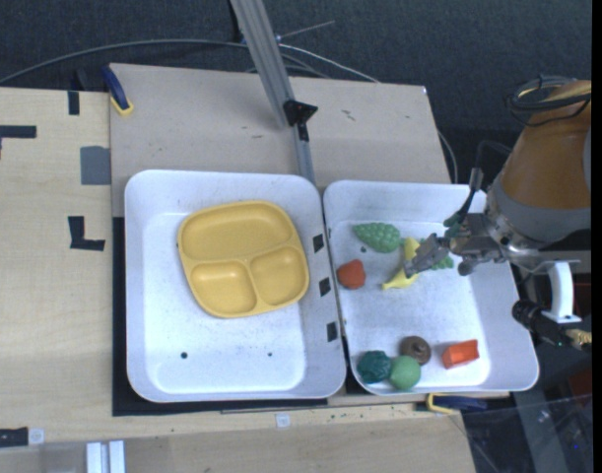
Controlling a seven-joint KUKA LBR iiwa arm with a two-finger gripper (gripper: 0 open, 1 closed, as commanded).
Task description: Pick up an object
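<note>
- Status: pick not done as far as I can judge. Nothing is visibly lifted clear; every item looks to be resting on a bin floor.
- Pincer (440, 251) sits low in the right bin (434, 200), upper-right part, arm coming in from the right edge.
- Pincer state: can't tell. The tip is a dark cluster that overlaps the target, so I can't read it.
- Likely target: the yellow banana-like toy (403, 274), lying in the middle of the right bin. Its upper end is right at the pincer tip, touching or overlapping it; the lower end points left and down, away from the tip.
- Can't confirm the toy is actually gripped; it reads as contact or near-contact only.
- Other candidates in the same bin: green leafy toy (377, 236) just left of the pincer, red-orange ball (351, 274) further left near the divider.
- Along the front wall, well apart from the pincer: teal object (373, 366), green ball (406, 372), brown ring (415, 347), orange block (461, 353).
- Left bin (143, 264) holds a yellow divided plate (243, 257), untouched.
- Left to do, in my judgement: secure a grip on the banana-like toy, then lift it clear of the bin.
</note>
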